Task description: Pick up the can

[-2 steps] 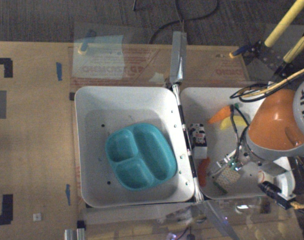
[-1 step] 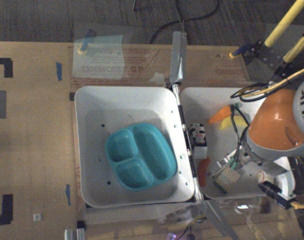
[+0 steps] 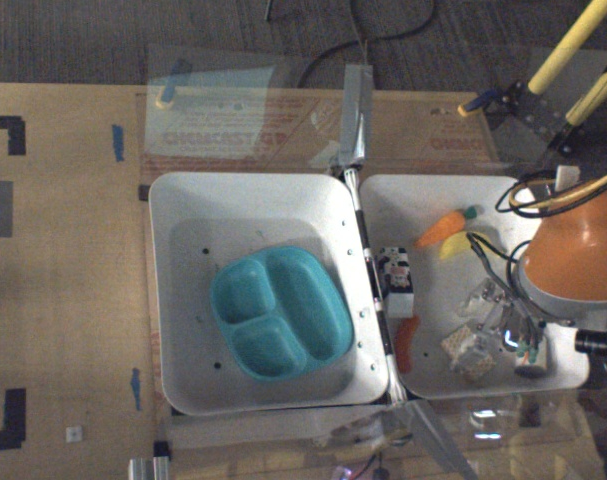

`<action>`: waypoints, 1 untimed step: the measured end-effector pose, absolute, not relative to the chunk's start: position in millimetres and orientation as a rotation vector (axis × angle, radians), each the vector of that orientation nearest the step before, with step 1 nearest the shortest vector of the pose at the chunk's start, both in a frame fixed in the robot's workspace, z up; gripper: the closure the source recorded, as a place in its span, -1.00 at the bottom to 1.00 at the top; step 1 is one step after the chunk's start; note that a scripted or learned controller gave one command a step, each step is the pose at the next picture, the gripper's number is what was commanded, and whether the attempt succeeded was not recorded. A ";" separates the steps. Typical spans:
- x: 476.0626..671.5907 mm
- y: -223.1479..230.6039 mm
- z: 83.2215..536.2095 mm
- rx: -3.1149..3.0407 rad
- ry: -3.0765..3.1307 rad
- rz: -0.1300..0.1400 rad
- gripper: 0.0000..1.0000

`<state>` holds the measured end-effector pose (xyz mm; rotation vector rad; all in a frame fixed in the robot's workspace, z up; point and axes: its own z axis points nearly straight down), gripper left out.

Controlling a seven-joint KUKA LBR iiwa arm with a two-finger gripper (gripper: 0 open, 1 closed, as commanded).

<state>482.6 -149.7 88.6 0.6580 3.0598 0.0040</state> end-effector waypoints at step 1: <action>538.5 -94.4 89.3 1.151 2.907 0.007 -1.00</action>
